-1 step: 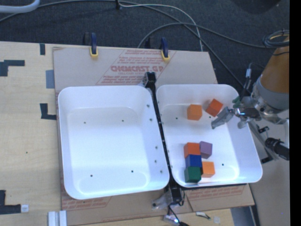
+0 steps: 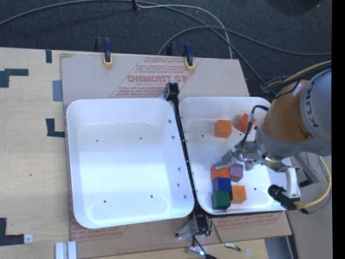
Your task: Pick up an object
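My gripper (image 2: 237, 158) hangs over the right bin (image 2: 199, 112), in its middle, just above a purple block (image 2: 236, 171). Whether it touches that block I cannot tell. Packed close around the purple block are an orange block (image 2: 218, 172), a blue block (image 2: 221, 185), a green block (image 2: 220, 200) and another orange block (image 2: 239, 193) near the bin's front wall. An orange cube (image 2: 222, 128) lies apart toward the back. A red-orange block (image 2: 243, 122) beside it is partly hidden by the arm.
The left bin (image 2: 73, 144) stands beside the right one, with a black divider clip (image 2: 172, 89) at the back between them. The grey arm with its orange band (image 2: 283, 120) covers the right bin's right side. Cables run across the dark floor behind.
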{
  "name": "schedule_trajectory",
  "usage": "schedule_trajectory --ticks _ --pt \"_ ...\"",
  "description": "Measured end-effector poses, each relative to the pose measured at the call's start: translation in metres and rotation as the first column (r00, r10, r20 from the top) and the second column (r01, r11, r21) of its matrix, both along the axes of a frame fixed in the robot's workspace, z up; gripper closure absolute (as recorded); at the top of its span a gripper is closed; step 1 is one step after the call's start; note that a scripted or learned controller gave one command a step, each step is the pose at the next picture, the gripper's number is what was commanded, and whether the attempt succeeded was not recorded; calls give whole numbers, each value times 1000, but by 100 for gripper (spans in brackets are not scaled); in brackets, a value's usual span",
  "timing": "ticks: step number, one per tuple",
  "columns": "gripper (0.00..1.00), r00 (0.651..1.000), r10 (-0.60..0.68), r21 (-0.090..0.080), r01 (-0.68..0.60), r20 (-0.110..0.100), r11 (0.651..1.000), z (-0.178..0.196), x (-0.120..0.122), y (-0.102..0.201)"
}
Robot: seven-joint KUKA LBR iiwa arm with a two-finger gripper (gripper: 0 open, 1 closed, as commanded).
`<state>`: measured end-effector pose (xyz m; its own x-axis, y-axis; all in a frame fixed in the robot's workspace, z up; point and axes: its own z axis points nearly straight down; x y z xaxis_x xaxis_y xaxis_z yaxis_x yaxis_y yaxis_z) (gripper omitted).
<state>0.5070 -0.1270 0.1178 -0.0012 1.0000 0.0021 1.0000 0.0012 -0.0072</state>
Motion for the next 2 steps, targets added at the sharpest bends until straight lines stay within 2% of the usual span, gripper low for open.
schedule_trajectory --ticks 1,2 --pt "0 1000 2 -2 -2 6 1000 -31 131 18" --pt "100 1000 0 -2 0 3 1000 -22 130 17"
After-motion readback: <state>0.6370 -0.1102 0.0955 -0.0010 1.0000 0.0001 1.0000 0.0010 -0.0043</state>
